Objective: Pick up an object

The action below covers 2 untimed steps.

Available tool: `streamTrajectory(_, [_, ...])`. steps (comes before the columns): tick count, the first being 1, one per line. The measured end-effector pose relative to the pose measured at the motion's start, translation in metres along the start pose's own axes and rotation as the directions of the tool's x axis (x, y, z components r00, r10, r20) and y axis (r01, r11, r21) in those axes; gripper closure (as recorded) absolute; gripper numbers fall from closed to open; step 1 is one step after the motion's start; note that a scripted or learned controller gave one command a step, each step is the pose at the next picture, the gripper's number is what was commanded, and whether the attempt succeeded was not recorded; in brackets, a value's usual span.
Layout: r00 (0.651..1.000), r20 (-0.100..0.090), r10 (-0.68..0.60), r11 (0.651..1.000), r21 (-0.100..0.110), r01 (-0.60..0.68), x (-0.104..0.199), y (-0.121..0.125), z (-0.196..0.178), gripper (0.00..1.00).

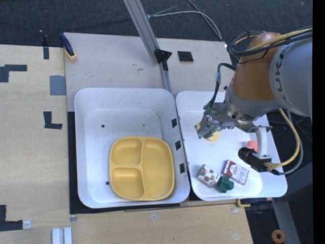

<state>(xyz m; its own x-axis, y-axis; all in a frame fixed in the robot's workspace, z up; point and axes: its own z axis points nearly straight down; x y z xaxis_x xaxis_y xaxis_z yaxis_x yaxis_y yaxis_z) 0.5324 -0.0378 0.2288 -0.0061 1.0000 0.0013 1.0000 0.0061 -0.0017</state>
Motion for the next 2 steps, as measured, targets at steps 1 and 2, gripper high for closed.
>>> streamTrajectory(1, [1.000, 0.001, 0.001, 1.000, 0.001, -0.001, 0.061, -0.010, -0.003, 1.00])
streamTrajectory(2, [1.000, 0.000, 0.000, 1.000, 0.000, 0.000, 0.113, -0.019, -0.010, 1.00])
